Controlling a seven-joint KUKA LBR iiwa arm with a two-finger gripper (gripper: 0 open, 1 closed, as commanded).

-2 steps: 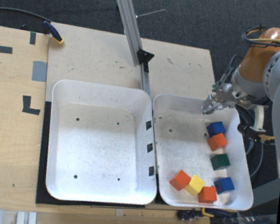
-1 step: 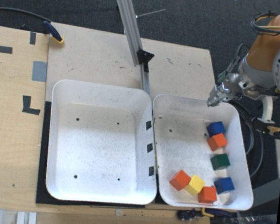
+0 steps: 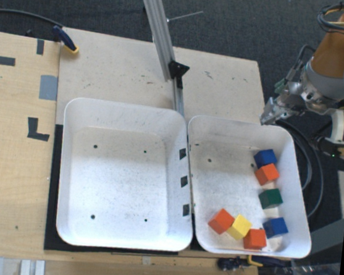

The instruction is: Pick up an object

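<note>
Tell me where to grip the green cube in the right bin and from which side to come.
Come straight down on the green cube and close on its left and right faces: an orange cube sits just above it in the view and a blue cube just below, likely blocking the other faces.

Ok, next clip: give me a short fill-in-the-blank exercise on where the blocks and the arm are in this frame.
1. All the blocks lie in the ____ bin.
2. The yellow block sits between two ____ blocks.
3. The single green block lies next to the bin's ____ wall.
4. The tool is above the bin's far ____ corner, outside the rim.

Missing words: right; orange; right; right
</note>
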